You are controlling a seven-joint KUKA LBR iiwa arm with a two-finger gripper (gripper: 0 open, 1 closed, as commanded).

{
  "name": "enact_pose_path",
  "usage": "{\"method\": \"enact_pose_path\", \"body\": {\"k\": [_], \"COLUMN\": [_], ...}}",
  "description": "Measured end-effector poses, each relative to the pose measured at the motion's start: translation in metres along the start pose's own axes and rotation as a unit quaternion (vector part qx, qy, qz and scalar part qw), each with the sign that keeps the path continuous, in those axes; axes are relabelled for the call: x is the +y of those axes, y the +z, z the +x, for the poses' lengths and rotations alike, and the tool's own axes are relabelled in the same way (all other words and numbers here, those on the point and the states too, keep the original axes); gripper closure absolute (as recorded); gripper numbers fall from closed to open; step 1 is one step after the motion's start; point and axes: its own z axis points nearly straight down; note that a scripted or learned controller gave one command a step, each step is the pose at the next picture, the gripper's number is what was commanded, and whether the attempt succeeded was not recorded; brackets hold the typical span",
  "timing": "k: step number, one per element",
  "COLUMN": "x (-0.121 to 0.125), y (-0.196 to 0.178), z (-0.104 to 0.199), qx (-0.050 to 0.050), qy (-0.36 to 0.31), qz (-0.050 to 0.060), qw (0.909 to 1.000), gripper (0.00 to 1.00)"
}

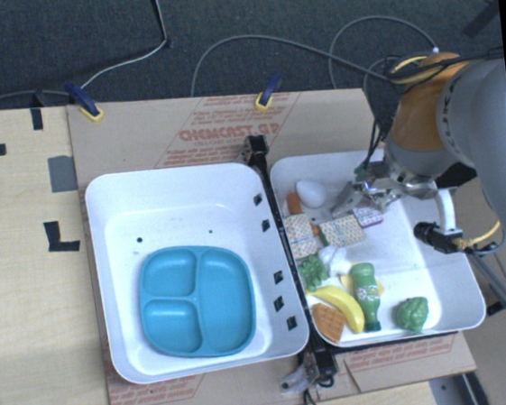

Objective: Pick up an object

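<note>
Two white bins: left bin point(114, 258) holds blue divided plate point(196, 301); gripper point(361, 196) over right bin point(442, 266), grip state indiscernible.

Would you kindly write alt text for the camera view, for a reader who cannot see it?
A grey robot arm reaches from the right, its claw low over the right white bin of toy food, including a banana, a green bottle and broccoli. The left white bin holds a blue divided plate.

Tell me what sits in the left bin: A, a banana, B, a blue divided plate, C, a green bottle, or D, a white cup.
B: the blue divided plate lies alone in the left bin, while the banana and green bottle lie in the right bin.
</note>
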Motion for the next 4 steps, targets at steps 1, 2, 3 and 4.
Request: {"method": "enact_pose_path", "body": {"k": [1, 2, 3, 4], "x": [0.042, 0.035, 0.041, 0.026], "y": [0.0, 0.0, 0.001, 0.0], "z": [-0.015, -0.02, -0.01, -0.012], "qx": [0.0, 0.0, 0.0, 0.0], "qy": [-0.001, -0.001, 0.0, 0.0], "qz": [-0.001, -0.001, 0.0, 0.0], "qw": [1.0, 1.0, 1.0, 1.0], "gripper": [0.0, 0.0, 0.0, 0.0]}}
